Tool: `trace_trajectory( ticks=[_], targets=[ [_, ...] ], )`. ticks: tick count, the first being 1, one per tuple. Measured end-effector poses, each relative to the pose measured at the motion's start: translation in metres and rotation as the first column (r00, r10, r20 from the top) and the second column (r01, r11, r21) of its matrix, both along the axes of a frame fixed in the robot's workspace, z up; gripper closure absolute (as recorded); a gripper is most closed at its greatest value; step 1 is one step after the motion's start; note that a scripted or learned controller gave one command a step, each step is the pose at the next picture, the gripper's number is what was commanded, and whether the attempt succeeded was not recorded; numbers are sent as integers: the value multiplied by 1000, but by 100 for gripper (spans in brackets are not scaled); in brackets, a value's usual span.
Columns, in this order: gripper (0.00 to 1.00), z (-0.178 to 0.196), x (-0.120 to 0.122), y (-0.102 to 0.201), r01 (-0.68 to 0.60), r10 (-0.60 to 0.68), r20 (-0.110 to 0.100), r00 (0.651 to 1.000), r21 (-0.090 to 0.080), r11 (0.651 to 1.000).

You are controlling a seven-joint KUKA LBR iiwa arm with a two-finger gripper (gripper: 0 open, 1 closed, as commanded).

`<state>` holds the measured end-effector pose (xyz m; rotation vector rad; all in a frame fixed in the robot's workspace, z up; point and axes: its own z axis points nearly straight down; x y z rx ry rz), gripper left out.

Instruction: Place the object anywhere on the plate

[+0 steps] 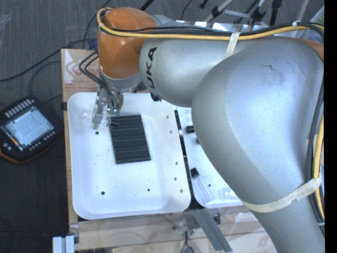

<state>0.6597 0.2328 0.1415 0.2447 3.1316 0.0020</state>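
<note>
Lengthwise, black ribbed plate (130, 139) along the left bin (89, 194).

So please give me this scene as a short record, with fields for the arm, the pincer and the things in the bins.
arm: grey KUKA arm, orange band, over both bins
pincer: above left bin, at the dark plate's upper left corner
left bin: white, holds dark ribbed rectangular plate
right bin: mostly hidden by the arm
beside the bench: pendant with screen

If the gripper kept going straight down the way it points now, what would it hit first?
Most likely the white floor of the left bin, just beside the upper left corner of the black ribbed plate. The gripper may clip that corner; depth is unclear.
</note>
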Motion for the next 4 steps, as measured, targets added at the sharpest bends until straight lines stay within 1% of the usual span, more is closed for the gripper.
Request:
trace_trajectory(
  ticks=[1, 3, 4],
  targets=[
    [100, 71, -6, 0, -180, 180, 4, 984, -1, 984],
    [100, 90, -5, 2, -179, 179, 11, 984, 2, 984],
    [100, 191, 9, 0, -308, 308, 6, 951, -2, 951]
  ],
)
